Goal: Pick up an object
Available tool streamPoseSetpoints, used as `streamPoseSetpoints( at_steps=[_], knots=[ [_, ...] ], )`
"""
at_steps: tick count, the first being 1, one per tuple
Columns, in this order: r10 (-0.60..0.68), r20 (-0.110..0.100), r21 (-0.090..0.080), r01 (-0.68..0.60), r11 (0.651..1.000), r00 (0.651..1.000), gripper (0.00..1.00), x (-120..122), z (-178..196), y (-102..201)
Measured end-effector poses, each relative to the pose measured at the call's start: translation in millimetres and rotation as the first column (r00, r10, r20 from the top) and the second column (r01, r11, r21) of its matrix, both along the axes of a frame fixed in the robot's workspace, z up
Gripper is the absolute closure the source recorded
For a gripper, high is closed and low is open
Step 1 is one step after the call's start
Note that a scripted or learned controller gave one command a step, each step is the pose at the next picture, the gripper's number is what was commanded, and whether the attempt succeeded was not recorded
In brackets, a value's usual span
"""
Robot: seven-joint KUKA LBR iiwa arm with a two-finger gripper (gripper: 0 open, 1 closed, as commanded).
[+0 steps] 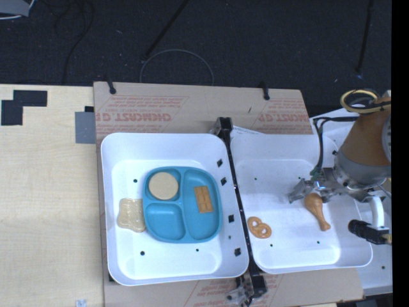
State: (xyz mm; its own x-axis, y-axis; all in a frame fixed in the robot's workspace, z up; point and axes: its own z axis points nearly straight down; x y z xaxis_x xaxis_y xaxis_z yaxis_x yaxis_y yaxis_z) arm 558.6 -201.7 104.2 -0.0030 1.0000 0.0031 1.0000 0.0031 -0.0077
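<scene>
Over the right bin's right-hand edge the gripper hangs low, with the drumstick-shaped toy right under it — its fat end up near the fingers, its thin end pointing toward the near right corner. Whether the fingers are apart, together, or clamped on that drumstick I cannot tell: the wrist and the orange band cover most of them, and the dark metal at the tip blurs into the toy's top. That uncertainty is the first risk. If the toy is only touched and not truly pinched, a lift would likely leave it lying on the bin floor. Its shape adds trouble, I judge — a rounded bulb tapering to a narrow shaft tends to squirt out of two flat fingers unless they close across the thick part squarely. It also lies close to the bin's right wall, so a sideways nudge could push it against that wall or tip it out of reach. The pretzel sits well apart, near the bin's near left corner by the divider between the bins, and seems safe from a stray bump. Across in the left bin the blue tray holds a round cracker and a rectangular biscuit, with a pale piece touching the tray's left edge; none of these are near the arm.
</scene>
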Motion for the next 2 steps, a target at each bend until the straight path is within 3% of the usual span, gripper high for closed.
streamPoseSetpoints(
  at_steps=[1, 2],
  knots=[
    [-0.003, 0.003, -0.001, 0.003, 1.0, 1.0, 0.0, 0, -18, 1],
    [-0.004, 0.004, -0.002, 0.004, 1.0, 1.0, 1.0, 0, -6, 1]
  ],
)
